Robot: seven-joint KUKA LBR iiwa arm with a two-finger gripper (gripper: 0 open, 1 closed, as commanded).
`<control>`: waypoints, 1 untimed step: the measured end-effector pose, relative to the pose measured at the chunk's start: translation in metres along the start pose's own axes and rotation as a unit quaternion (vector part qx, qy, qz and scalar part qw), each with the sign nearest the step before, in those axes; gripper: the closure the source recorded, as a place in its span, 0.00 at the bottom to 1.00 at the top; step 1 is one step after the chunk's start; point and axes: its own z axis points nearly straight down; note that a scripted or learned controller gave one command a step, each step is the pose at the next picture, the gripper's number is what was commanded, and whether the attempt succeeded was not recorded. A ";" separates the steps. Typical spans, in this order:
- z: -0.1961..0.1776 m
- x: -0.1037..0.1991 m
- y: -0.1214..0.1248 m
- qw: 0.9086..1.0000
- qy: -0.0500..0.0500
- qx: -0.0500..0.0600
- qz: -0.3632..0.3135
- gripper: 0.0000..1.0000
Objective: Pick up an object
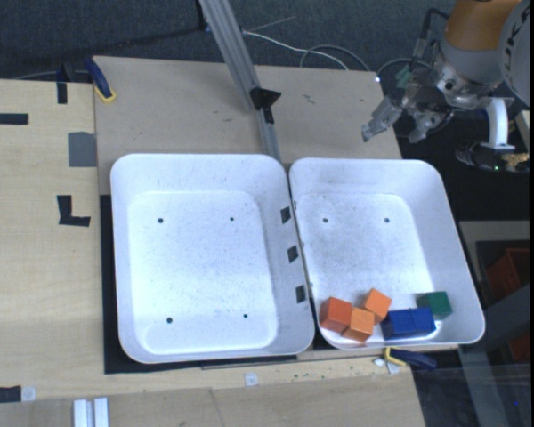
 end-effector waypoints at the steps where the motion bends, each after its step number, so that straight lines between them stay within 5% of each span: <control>1: 0.053 0.008 0.000 1.000 0.000 0.002 0.000 0.00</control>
